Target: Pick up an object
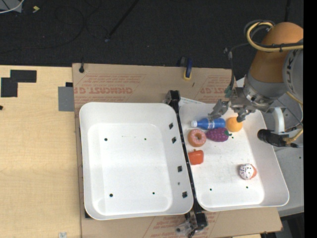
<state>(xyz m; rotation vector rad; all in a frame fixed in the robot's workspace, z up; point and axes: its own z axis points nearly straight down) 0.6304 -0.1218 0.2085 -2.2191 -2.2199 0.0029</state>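
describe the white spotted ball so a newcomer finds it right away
Look in the right bin, the one nearer the arm. The spotted ball sits alone toward its near right side, apart from the cluster by the hand. It's the only white, dotted, round object.

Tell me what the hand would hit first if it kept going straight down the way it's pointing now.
Probably the blue bottle or the orange ball: the hand hangs above the gap between them in the right bin, one finger over each. The purple grape bunch lies just past. Depth is hard to judge from one slanted view.
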